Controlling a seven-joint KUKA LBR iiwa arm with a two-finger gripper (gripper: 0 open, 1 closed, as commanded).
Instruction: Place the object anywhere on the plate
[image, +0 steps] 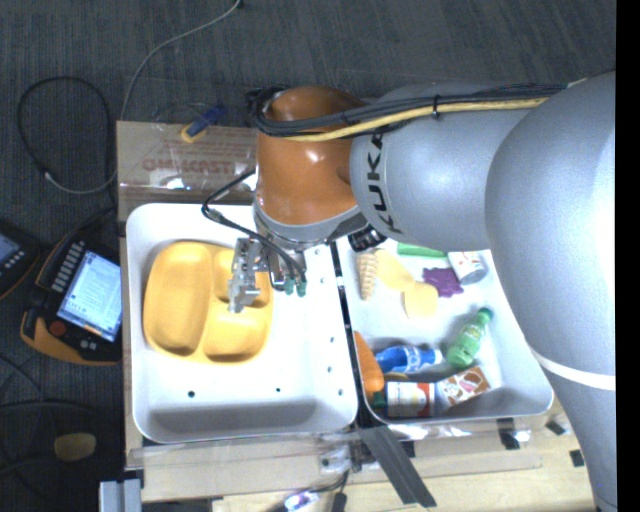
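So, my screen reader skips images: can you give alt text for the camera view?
The grey KUKA arm's gripper hangs over a yellow divided plate in the left white bin. The right bin holds bottles and toy food.

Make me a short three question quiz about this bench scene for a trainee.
1. True or false: the hand hangs above the yellow divided plastic plate.
2. Which shallow white bin holds the green plastic bottle: A, the left white bin, or B, the right white bin?
3. Fill in: the purple toy grapes lie in the ____ bin.

Key: 1 true. 2 B. 3 right.
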